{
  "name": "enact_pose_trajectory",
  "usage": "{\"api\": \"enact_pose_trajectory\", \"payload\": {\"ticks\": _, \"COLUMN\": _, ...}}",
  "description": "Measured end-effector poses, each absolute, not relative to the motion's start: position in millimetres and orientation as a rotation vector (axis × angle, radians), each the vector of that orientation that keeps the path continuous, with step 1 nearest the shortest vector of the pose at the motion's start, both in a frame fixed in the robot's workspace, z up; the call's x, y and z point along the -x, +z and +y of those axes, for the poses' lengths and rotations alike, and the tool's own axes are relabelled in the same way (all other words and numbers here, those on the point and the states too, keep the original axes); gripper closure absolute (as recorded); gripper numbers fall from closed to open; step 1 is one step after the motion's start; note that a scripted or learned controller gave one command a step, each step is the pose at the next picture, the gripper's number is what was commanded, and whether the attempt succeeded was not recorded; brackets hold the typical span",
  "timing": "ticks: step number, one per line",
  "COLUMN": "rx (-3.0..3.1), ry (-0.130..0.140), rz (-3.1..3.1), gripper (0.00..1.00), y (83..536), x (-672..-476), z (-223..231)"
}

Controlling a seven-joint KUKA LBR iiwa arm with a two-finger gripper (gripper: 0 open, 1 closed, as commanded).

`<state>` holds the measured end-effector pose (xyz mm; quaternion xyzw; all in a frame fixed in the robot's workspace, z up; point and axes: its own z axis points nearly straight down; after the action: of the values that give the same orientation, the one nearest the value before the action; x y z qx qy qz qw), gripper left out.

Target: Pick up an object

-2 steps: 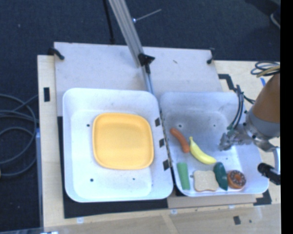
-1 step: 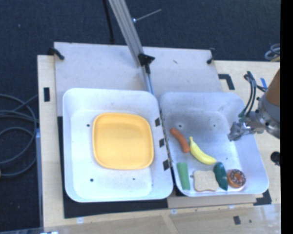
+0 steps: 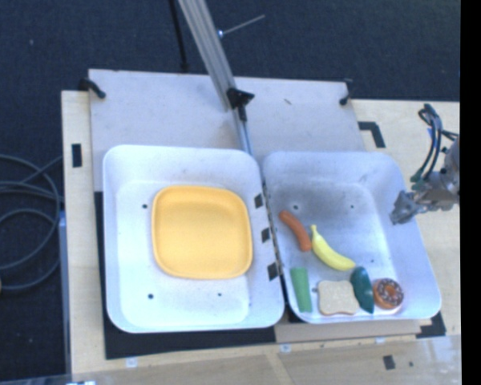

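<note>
Camera view: my end effector waits at the right bin's right edge, state unclear; nothing picked yet

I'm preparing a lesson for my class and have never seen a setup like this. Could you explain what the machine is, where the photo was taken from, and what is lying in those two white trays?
The photo comes from one fixed camera above a bench, looking down at a slant. The machine is a robot arm reaching in from the right; its gripper, a two-finger claw, sits at the right bin's right rim. Nothing can be seen between its fingers, and the picture is too small to show whether they are open.

The left bin holds a yellow plate. The right bin holds toy foods: a hot dog, a banana, a light green piece, a slice of bread, a dark green piece and a doughnut. The arm's job is to pick one object up.
</note>
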<state>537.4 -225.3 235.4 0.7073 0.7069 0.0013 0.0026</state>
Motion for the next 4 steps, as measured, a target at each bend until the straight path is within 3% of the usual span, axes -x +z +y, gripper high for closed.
{"api": "enact_pose_trajectory", "payload": {"ticks": 1, "rx": -2.218, "ry": 0.004, "rz": 2.218, "gripper": 1.00, "y": 281, "x": -538.1, "z": -226}}
{"api": "enact_pose_trajectory", "payload": {"ticks": 4, "rx": -2.217, "ry": 0.002, "rz": 2.226, "gripper": 1.00, "y": 282, "x": -565.4, "z": -62}}
